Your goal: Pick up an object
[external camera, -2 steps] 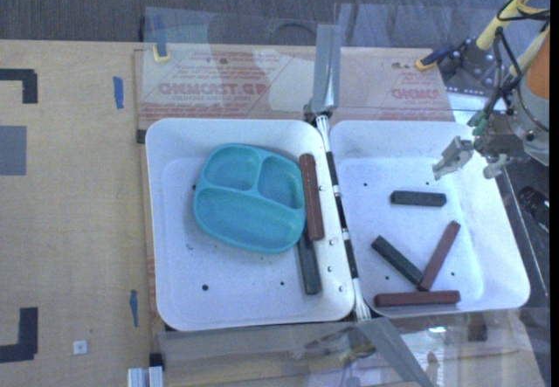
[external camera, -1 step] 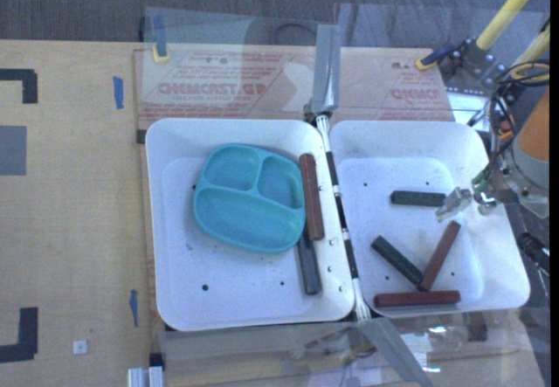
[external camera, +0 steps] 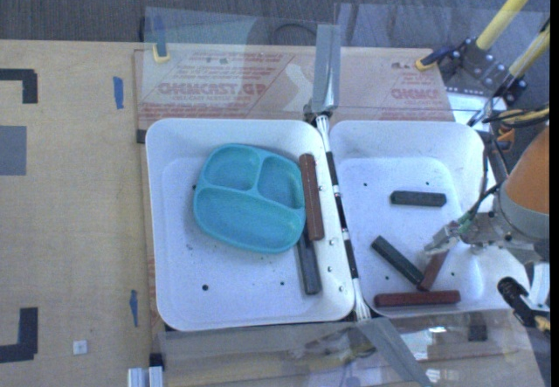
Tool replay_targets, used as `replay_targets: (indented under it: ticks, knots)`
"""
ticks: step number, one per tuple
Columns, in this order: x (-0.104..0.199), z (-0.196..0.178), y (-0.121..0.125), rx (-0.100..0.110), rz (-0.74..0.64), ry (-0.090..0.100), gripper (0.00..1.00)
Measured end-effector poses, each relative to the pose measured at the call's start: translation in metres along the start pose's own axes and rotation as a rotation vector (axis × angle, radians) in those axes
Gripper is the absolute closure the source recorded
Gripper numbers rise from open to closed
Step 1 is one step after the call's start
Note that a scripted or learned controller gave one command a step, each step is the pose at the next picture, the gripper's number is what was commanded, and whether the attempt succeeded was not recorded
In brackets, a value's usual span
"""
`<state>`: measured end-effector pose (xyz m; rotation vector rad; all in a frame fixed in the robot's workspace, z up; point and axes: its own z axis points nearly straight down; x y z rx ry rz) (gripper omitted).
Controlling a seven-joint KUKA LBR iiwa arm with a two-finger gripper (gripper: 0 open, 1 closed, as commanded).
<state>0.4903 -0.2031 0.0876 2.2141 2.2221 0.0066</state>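
Note:
The right bin [external camera: 463, 145] holds several bars. A dark grey bar [external camera: 417, 197] lies near its middle, and another dark bar [external camera: 397, 260] lies slanted lower down. A short brown block [external camera: 432, 272] leans beside the slanted bar. A long dark red bar [external camera: 417, 298] rests along the bin's front edge. My gripper [external camera: 442, 242] reaches in from the right, low over this bin, just above the short brown block. The arm's orange band [external camera: 534, 184] sits at the right edge. Nothing shows held in the gripper.
The left bin [external camera: 175, 272] holds a teal divided plate [external camera: 249, 197], a brown stick [external camera: 311, 196] along its right side and a dark grey stick [external camera: 307, 266] below that. A ridge [external camera: 336, 219] divides the bins. Yellow poles [external camera: 515, 1] stand at the back right.

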Motion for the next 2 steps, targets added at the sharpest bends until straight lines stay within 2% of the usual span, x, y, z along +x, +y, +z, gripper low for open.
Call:
replay_targets:
  ticks: [1, 2]
  knots:
    - [-0.002, -0.011, 0.002, -0.008, 0.005, -0.002, 1.00]
    - [0.053, -0.088, 0.062, 0.006, 0.011, 0.000, 1.00]
